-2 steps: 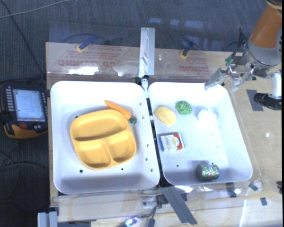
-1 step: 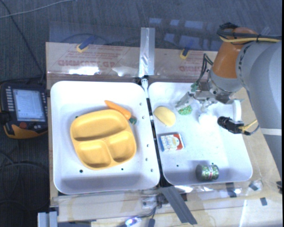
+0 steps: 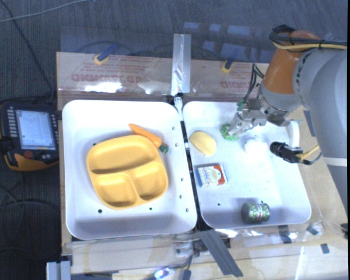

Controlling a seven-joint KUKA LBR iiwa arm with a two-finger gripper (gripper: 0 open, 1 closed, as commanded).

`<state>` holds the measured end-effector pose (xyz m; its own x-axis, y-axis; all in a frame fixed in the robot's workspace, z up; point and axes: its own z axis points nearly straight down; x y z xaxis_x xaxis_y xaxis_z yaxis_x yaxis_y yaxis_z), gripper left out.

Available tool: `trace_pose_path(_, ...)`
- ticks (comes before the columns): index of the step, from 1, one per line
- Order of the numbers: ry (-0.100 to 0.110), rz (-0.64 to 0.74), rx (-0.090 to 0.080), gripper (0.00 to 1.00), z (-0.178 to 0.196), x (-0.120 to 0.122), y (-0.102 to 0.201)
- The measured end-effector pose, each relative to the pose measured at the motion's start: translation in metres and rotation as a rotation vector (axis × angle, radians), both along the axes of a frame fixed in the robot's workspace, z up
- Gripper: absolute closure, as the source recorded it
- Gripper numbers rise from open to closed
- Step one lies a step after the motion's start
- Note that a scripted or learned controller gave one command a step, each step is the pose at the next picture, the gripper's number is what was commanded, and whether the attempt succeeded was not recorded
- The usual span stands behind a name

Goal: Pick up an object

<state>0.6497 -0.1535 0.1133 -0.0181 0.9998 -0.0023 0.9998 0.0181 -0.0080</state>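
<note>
While hanging low over the small green object [image 3: 228, 131], just right of the yellow lemon-shaped piece [image 3: 203, 143], pincer [image 3: 240, 123] state unclear; best settling squarely astride before clenching.

green object [image 3: 229, 131] | small, leafy-looking | right bin, far side | at end effector [image 3: 240, 123] tips, grasp unclear

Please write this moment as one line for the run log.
arm: over right bin | gripper: at green object, far side | grasp: unconfirmed | yellow tray, carrot: left bin
</note>
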Motion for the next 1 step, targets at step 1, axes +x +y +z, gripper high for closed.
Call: trace_pose_path(1,-0.003,-0.239,-0.001,1.0,0.0455,0.0174,-0.0078)
